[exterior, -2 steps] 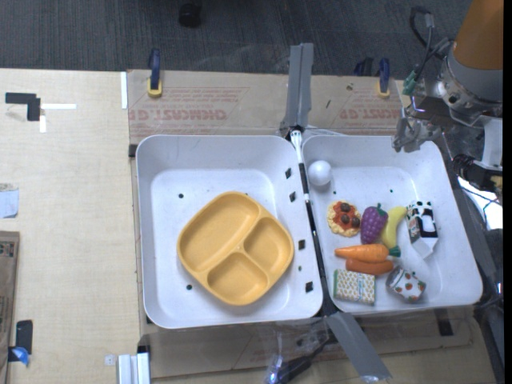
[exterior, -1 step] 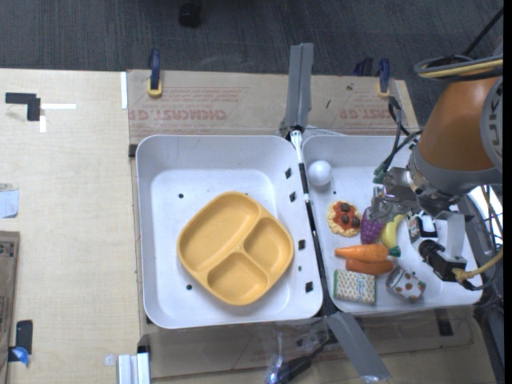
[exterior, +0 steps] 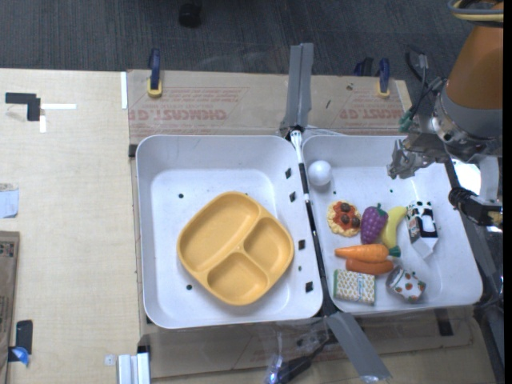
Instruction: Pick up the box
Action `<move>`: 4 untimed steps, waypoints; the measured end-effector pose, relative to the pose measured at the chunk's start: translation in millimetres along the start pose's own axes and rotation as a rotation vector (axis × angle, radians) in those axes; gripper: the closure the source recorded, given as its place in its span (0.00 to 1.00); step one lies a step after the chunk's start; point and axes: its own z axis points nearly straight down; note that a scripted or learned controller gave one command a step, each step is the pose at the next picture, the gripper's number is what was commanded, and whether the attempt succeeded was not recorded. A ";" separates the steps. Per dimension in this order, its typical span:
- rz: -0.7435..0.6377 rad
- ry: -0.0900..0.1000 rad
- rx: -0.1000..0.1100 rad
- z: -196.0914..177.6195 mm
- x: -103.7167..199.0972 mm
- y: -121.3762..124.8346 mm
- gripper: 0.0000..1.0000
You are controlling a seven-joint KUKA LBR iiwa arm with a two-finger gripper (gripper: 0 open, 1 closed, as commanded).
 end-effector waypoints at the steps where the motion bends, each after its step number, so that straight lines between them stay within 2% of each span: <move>1: 0.099 0.000 0.000 -42.1 16.8 2.3 0.00; 2: -0.030 0.001 0.003 66.8 65.0 -59.1 0.00; 3: -0.017 0.000 0.000 -20.3 43.0 -25.3 0.00; 4: 0.069 0.001 0.003 84.0 7.0 -53.0 0.00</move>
